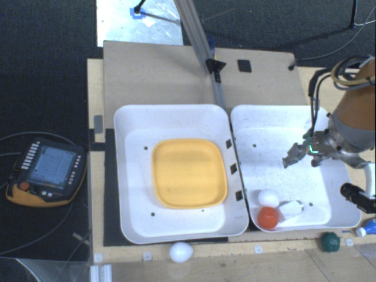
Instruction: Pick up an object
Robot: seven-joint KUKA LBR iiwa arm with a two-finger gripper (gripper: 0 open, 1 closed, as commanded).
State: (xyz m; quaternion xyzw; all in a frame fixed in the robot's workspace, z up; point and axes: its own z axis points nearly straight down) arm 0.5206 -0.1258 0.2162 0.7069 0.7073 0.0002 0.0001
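The smooth white egg-shaped ball [181, 251] lies outside the bins, so you have the two-finger gripper [302, 155], fingers spread and empty, over the right white bin [276, 122].

Two white bins [241, 134] are set on a tan counter [153, 69]. A yellow plate [190, 172] is seen in the left bin. A white ball [268, 197] and a red-orange ball [268, 217] are seen in the right bin. A dark green ball [330, 241] is seen on the counter.

The grey arm [355, 119] reaches in from the right, orange band above its wrist. Its gripper [302, 154] points left and slightly downward.
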